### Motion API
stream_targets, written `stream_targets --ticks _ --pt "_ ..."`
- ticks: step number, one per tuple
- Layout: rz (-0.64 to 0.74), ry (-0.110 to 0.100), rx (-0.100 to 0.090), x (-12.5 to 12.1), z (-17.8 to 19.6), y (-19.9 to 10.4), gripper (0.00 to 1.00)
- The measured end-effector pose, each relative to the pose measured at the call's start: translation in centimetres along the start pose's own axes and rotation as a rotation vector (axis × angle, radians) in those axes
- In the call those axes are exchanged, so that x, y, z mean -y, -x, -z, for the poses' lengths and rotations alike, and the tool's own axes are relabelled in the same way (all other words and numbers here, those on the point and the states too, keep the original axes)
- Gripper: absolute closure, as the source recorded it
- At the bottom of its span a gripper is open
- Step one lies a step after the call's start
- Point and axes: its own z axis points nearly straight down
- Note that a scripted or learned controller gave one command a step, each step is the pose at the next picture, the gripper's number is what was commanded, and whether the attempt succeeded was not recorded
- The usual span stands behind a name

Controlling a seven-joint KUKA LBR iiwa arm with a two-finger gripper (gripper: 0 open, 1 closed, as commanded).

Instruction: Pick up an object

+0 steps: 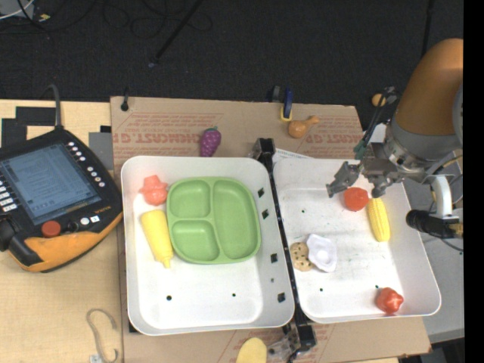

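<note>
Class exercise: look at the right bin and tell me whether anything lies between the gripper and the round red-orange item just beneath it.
Nothing visible does. The gripper hangs directly over the round red-orange item in the right bin, fingers spread to either side. The corn cob lies close beside it on the right, near one finger but not across the path. The cookie and white wrapper lie well away.

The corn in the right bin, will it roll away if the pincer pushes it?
Probably, sideways. The corn looks rounded and long, lying flat on the smooth bin floor. It seems to be stiff plastic, so likely light and a bit slippery.
</note>
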Motion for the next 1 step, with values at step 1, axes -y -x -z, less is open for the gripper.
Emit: stream_targets --ticks 1 --pt "0.002 0.013 0.002 -0.22 0.72 0.02 0.00"
